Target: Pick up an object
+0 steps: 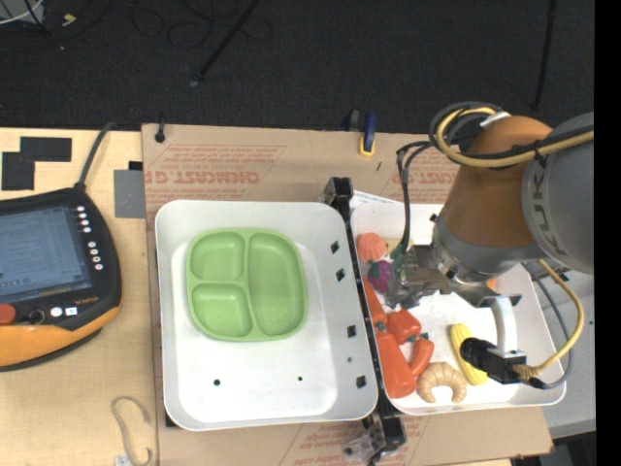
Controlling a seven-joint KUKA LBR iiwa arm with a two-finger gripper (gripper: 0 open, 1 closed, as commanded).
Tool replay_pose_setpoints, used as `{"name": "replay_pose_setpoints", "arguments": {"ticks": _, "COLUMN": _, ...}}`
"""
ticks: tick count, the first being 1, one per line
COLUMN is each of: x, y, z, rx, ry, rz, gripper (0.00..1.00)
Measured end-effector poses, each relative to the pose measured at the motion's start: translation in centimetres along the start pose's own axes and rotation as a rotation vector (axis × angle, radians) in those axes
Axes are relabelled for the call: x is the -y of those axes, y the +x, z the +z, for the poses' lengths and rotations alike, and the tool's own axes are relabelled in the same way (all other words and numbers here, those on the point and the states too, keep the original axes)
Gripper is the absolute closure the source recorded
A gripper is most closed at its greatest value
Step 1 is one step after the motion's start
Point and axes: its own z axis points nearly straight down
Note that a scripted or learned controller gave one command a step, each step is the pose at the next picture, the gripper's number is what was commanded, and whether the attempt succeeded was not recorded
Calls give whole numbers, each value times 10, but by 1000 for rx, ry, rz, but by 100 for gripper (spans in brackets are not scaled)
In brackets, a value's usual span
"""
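My arm (505,197) fills the right bin (543,396) from three o'clock, with the left bin (175,357) and its green divided plate (246,284) lying untouched at nine. My gripper (415,282) hangs low at the toy pile's twelve o'clock edge; whether it is open or shut, I cannot tell. Orange carrot (392,357), red pepper (404,324), banana (470,353) and croissant (442,381) crowd together below at six. I judge I should drop straight onto one piece, centred, avoiding its neighbours.
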Motion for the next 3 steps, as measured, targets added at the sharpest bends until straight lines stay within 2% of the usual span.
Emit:
{"name": "replay_pose_setpoints", "arguments": {"ticks": 2, "x": -8, "y": -2, "z": -14, "rx": 1, "ry": -2, "rz": 3, "gripper": 100}}
{"name": "replay_pose_setpoints", "arguments": {"ticks": 3, "x": 4, "y": -2, "z": -19, "rx": 0, "ry": 0, "rz": 8, "gripper": 100}}
